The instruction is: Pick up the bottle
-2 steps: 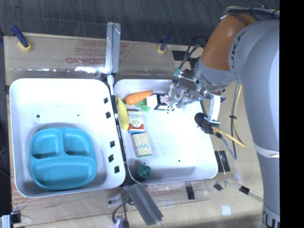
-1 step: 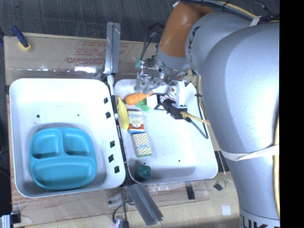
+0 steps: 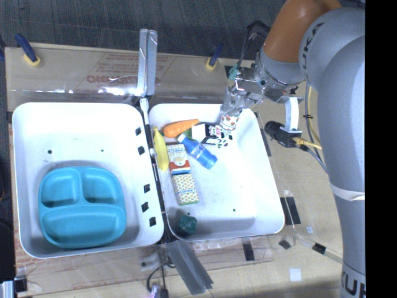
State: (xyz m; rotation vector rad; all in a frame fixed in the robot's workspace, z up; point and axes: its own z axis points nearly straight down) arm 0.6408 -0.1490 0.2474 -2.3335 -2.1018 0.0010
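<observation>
Left bin [image 3: 25,166]: one blue tray [image 3: 82,207] with three compartments, lying low and to the left.

Right bin [image 3: 263,185], along its left wall: yellow banana [image 3: 160,149]; box [image 3: 180,177], orange above and patterned below, just beside it; dark green item [image 3: 185,223] at the near corner.

Far end: orange carrot [image 3: 180,127], lying crosswise.

Bottle [image 3: 200,152]: small, blue plastic, pale cap end toward the carrot, lying on its side, tilted, near the box's top.

Black-and-white item [image 3: 218,135] just right of the bottle.

My gripper [image 3: 230,120]: above that item, at the bin's far right; whether my fingers are open or closed I cannot tell. Bottle not between them.
</observation>
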